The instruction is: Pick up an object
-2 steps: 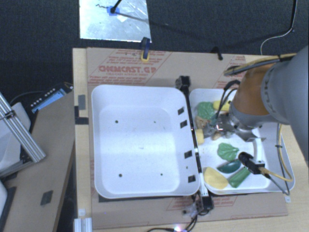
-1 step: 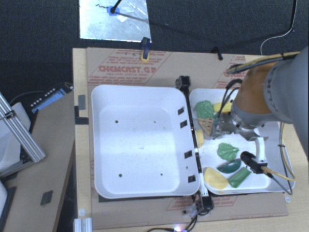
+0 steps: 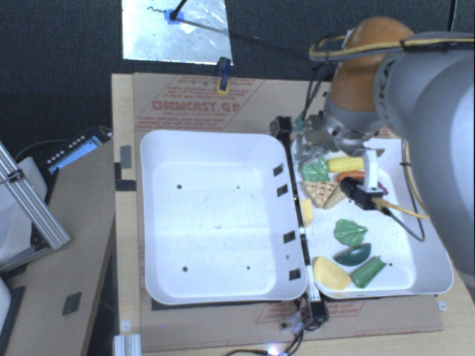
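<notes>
Reaching into the right bin (image 3: 434, 273), the gripper (image 3: 310, 148) should drop straight onto one toy; can't tell its grip

You get bright, even overhead light; the white bins (image 3: 215, 221) come close to washing out, and the foil sheet (image 3: 177, 21) glares. Shadows stay soft, and the near arm (image 3: 430, 117) looks blurred and oversized.
</notes>
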You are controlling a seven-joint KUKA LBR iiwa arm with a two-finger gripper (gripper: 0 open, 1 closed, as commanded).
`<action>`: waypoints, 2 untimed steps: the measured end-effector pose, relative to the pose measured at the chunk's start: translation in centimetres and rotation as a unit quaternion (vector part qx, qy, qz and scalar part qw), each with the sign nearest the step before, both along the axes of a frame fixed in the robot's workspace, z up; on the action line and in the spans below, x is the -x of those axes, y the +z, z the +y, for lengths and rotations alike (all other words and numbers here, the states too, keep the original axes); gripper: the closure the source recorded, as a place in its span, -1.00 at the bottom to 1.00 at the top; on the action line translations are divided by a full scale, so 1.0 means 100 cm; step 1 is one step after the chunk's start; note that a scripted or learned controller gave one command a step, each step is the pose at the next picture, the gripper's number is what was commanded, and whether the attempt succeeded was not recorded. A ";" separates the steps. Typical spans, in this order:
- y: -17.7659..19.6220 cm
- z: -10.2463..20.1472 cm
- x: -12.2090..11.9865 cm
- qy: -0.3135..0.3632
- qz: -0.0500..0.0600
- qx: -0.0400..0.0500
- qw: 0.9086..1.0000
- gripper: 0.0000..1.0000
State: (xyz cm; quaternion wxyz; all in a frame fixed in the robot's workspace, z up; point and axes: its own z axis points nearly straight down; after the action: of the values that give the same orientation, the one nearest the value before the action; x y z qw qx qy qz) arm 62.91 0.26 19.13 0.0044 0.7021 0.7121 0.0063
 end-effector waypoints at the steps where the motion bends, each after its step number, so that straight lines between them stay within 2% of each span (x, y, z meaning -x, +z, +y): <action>1: 0.138 0.063 -0.017 -0.001 -0.002 -0.001 1.000 1.00; 2: 0.144 0.120 -0.040 -0.002 0.005 0.000 1.000 1.00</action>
State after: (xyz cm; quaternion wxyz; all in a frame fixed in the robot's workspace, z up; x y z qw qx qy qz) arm 66.95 12.27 33.56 0.0011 0.7037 0.7105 0.0030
